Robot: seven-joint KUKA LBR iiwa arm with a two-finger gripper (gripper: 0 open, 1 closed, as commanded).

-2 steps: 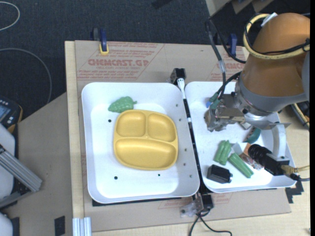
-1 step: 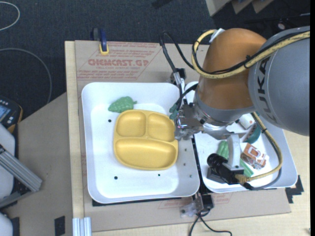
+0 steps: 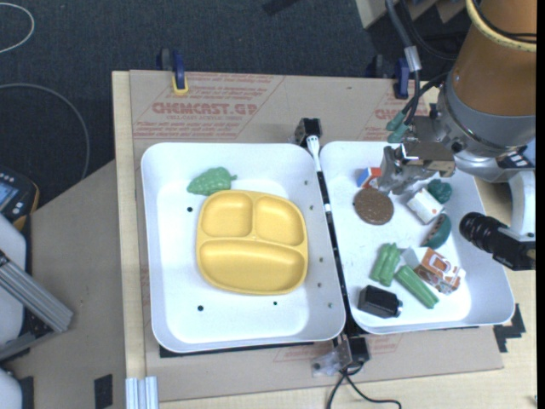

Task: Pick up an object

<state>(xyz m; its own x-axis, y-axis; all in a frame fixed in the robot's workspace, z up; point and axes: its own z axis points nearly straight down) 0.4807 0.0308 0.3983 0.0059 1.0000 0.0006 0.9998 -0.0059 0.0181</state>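
Right, the arm [image 3: 498, 66] comes in from the upper right and its claw [image 3: 400, 175] is down in the right bin [image 3: 490, 309], near that bin's upper left part. Claw state: cannot tell, the tips are too cluttered to read.

Just below the claw sits a round brown disc [image 3: 374, 205], lying flat; being round it has no long axis, and whether the claw touches it cannot be told. A small red and blue item [image 3: 368, 176] lies just left of the claw. Right of the claw lies a white cylinder [image 3: 421, 204], long axis running upper left to lower right, with a teal piece [image 3: 439, 191] at its upper right side. Lower down there is a dark teal wedge [image 3: 438, 229], then two green stick-shaped pieces: a light green one [image 3: 386, 263] leaning nearly upright in the view, and a darker green one [image 3: 415, 285] running upper left to lower right. An orange and white packet [image 3: 441, 271] lies just right of them. A black block [image 3: 379, 301] sits near the bin's lower edge, long axis roughly left to right.

The left bin [image 3: 166, 254] holds a yellow divided tray [image 3: 252, 241] in the middle, and a green leafy piece [image 3: 210, 181] touches its upper left corner. Both bins rest side by side on the bench [image 3: 136, 126].
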